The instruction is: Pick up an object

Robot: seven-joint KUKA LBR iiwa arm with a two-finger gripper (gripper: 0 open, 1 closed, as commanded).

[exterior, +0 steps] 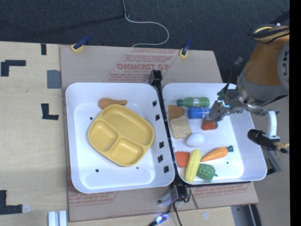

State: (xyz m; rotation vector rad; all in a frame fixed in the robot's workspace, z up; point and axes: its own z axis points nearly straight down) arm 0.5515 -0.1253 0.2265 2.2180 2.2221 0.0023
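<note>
My gripper hangs over the upper right part of the right bin. It sits right above a small red item and beside a blue item. A green bottle lies just left of it, near the bin's far wall. Also in this bin are a brown slice, a tan bread piece, a white egg, a carrot, a red-orange piece, a yellow corn cob and a green broccoli.
The left bin holds a yellow divided plate, with a brown drumstick at its far edge. A black divider runs between the bins. The arm's grey and orange body looms over the right bin's right side.
</note>
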